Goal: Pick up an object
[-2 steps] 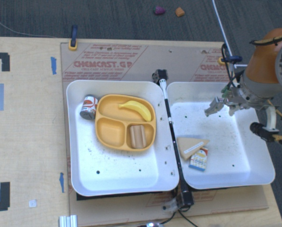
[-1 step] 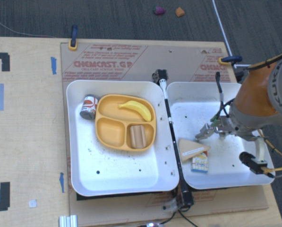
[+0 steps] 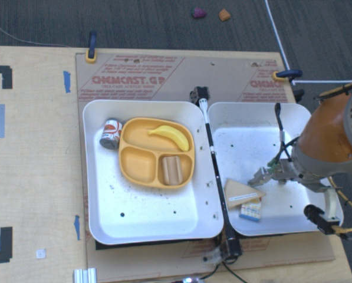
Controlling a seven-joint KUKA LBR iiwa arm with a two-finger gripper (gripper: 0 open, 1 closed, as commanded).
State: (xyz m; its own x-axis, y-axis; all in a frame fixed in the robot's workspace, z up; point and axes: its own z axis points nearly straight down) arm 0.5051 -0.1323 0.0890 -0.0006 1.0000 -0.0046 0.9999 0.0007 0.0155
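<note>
Tan flat wedge (image 3: 242, 189) w/ blue-white pack (image 3: 250, 212) beside — hand (image 3: 263, 176) state unclear.

Glossy white plastic bins (image 3: 105, 205), matt yellow plastic tray (image 3: 141, 135), plywood bench (image 3: 34, 158)

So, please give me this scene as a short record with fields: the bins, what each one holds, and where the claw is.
left bin: holds a yellow divided plate and a small can that lies at the plate's left edge
plate contents: a banana in the top compartment, a brown block in the lower right compartment
right bin: holds a tan wedge and a small blue and white item near its front
claw: low over the right bin, just right of the wedge
arm: enters from the right
</note>
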